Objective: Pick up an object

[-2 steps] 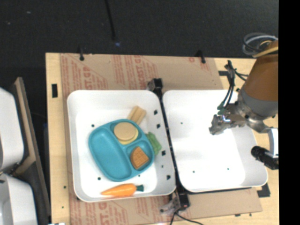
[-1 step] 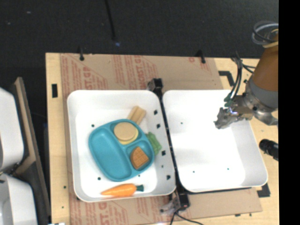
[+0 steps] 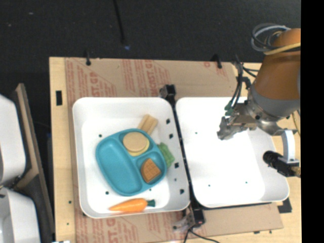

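Note:
The left bin (image 3: 86, 120) holds a blue divided tray (image 3: 119, 166) with a round tan biscuit (image 3: 136, 142) and a brown waffle piece (image 3: 151, 170) lying on it. A tan wooden block (image 3: 148, 123) rests at the tray's upper edge. Something green (image 3: 166, 155) pokes out at the tray's right side. An orange carrot (image 3: 130, 205) lies near the bin's front wall. My gripper (image 3: 226, 129) hangs over the upper part of the right bin (image 3: 228, 186), well apart from all of these objects. Nothing shows beneath it.
A black clamp (image 3: 167, 91) sits at the top of the seam between the bins. Brown cardboard (image 3: 116, 77) covers the bench around them. A black fitting on the arm (image 3: 277, 161) hangs over the right bin's right side.

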You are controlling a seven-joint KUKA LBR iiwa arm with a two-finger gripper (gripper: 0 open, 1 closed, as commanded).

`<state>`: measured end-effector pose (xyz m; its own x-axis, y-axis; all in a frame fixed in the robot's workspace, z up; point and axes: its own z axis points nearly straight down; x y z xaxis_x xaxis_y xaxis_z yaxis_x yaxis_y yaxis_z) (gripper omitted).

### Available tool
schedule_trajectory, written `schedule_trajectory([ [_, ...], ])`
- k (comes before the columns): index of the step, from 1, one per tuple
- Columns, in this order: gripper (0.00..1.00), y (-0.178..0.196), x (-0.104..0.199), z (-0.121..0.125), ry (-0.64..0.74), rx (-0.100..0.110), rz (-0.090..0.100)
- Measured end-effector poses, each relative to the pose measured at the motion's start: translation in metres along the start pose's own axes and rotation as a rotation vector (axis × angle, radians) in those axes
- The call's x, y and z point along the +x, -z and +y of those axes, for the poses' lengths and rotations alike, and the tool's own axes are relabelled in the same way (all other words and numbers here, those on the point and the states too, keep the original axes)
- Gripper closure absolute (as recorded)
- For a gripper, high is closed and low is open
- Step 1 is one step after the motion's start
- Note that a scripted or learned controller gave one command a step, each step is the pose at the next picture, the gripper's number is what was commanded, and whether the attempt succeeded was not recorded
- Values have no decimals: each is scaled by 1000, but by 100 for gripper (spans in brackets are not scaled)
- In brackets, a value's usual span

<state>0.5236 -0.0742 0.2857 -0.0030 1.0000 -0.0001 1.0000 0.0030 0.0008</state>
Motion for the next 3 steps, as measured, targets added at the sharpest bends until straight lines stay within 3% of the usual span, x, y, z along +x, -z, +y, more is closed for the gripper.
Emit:
schedule_trajectory([
  [1, 100, 0, 46, 4, 0, 0, 1],
  [3, 100, -39, 149, 11, 0, 2, 0],
])
